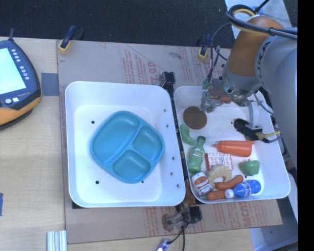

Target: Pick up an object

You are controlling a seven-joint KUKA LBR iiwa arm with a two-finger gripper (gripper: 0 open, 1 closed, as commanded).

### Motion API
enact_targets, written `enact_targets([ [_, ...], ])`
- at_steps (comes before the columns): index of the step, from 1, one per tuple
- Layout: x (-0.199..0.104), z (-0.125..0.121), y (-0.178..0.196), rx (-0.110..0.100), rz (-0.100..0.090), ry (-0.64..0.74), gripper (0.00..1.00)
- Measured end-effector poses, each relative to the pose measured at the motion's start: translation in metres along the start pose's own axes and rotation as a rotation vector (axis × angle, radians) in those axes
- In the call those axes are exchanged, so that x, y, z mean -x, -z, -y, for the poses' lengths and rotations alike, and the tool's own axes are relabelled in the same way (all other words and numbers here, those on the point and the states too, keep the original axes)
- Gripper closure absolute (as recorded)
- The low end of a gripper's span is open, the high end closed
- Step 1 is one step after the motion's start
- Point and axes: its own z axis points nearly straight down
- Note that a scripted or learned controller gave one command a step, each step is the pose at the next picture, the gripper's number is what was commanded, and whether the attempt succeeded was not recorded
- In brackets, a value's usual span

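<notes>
Jaws first, and from here I cannot tell whether they are standing apart or together; the two-finger gripper [211, 102] is hanging over the far left corner of the right-hand shallow white bin [223, 127], and nothing is showing between them. The grey arm with the orange band [247, 46] is reaching in from the right.

Just beside the gripper, towards me, a flat round brown disc [194, 117] is lying on the bin floor. Below it a curved green pod [187, 135] is sitting against the left wall, with a small green plastic bottle [197, 155] right next to it. An orange carrot [234, 148] is lying across the middle, and a green bell pepper [250, 167] is sitting near the right wall. Along the near edge things are crowding together: a red-and-white can [200, 181], a pale ring-shaped bagel [220, 172], a reddish sausage [228, 183] and a blue-and-white bottle [243, 189] on its side.

In the left-hand white bin [69, 140], a light blue divided plastic plate [127, 146] is lying flat, well apart from the gripper.
</notes>
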Motion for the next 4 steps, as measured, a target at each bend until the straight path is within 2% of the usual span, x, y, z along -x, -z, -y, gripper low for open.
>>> enact_targets([
  [1, 0.0, 0.0, 0.0, -0.001, 0.0, 0.001, 0.0],
  [2, 0.001, 0.0, 0.01, -0.001, 0.001, 0.003, 1.0],
  [3, 0.0, 0.0, 0.01, -0.001, 0.001, 0.004, 0.0],
  [4, -0.004, 0.004, -0.022, 0.001, 0.002, -0.006, 0.0],
])
